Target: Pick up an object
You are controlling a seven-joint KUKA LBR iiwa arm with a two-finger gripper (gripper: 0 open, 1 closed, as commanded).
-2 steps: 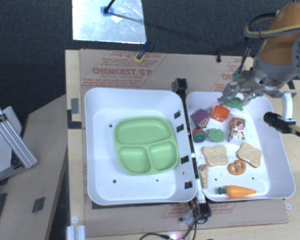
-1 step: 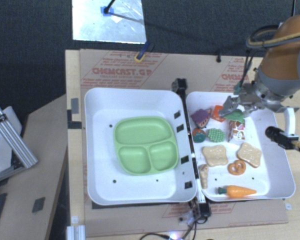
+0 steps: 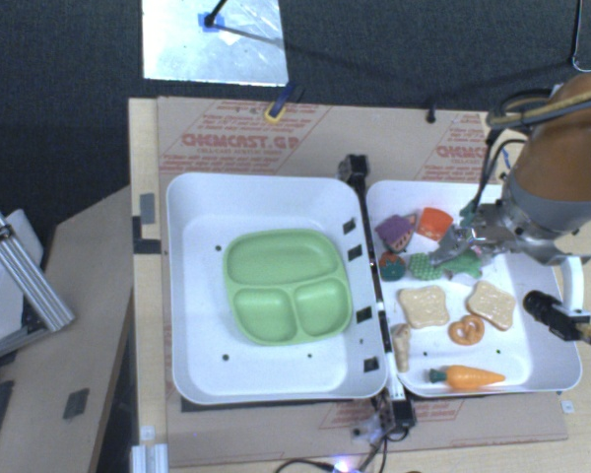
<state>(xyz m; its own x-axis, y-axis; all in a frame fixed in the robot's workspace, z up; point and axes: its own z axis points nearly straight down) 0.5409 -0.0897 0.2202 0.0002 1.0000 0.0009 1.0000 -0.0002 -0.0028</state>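
1. Camera view is looking down on two white bins sitting side by side on a bench

2. Left bin (image 3: 192, 264) is holding a green tray (image 3: 288, 286) with three little sections, and nothing is sitting on the tray

3. Right bin (image 3: 561, 368) is holding the toy food: a purple piece (image 3: 395, 231), an orange block (image 3: 433, 223), a green leafy toy (image 3: 451, 261), a dark green round piece (image 3: 391, 266), two bread slices (image 3: 424, 306) (image 3: 492, 304), a pretzel (image 3: 465, 331), a carrot (image 3: 466, 375) and a small tan piece (image 3: 401, 346)

4. Gripper (image 3: 470, 241) is reaching in from the right and sitting low, right at the green leafy toy, near the top of the right bin

5. I cannot tell how the jaws are standing, because that spot is too small and busy to read

6. I think the picking is only getting started: every toy looks like it is lying on the bin floor, so nothing is being lifted yet

7. Closing on one toy and raising it out of the bin is what I think is left to do
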